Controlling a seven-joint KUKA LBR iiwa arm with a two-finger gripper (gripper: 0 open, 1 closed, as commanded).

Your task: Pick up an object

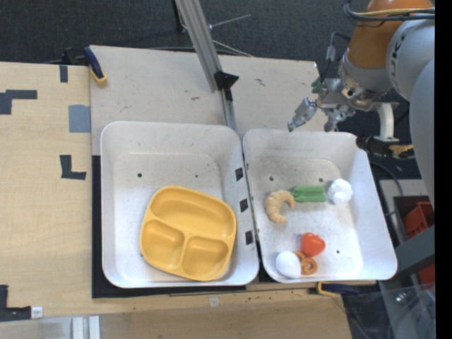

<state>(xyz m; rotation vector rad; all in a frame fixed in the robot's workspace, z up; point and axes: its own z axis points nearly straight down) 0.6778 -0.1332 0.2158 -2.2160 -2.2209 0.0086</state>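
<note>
Green stick (308, 193) lengthwise left-right, white knob (340, 191) rightward.

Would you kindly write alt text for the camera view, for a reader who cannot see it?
A grey robot arm's gripper hovers above the far edge of the right white bin, which holds a croissant, green toy, white balls and a red piece. The left bin holds a yellow divided tray.

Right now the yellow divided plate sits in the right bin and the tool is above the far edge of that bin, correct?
Not quite. The camera view shows the yellow divided plate in the left bin. The tool is indeed above the right bin's far edge.
</note>
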